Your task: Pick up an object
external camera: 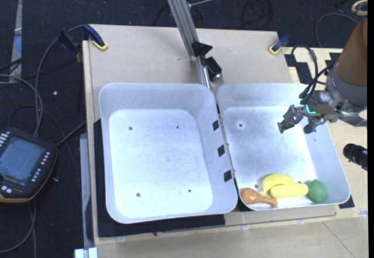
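The gripper (pixel 298 121) hangs over the upper right part of the right bin (pixel 257 105), its two dark fingers (pixel 287 122) spread apart with nothing between them. It touches none of the objects; they lie well apart from it, toward the bin's near edge.

Those objects are bunched in the near right corner of the right bin. A yellow banana-shaped piece (pixel 283 185) lies roughly in the middle of the group. A round green ball (pixel 317 191) sits just beside its right end, touching or nearly touching it. An orange spoon-shaped piece (pixel 257 197) lies at its left, close against the bin's front wall. Whether the orange piece touches the yellow one is hard to tell.

The left bin (pixel 117 105) sits side by side with the right one, their rims meeting along the middle. Both rest on the tan tabletop (pixel 146 58). A slanted metal pole (pixel 181 11) rises behind the bins. A handheld control pad (pixel 20 163) lies on the floor at far left.
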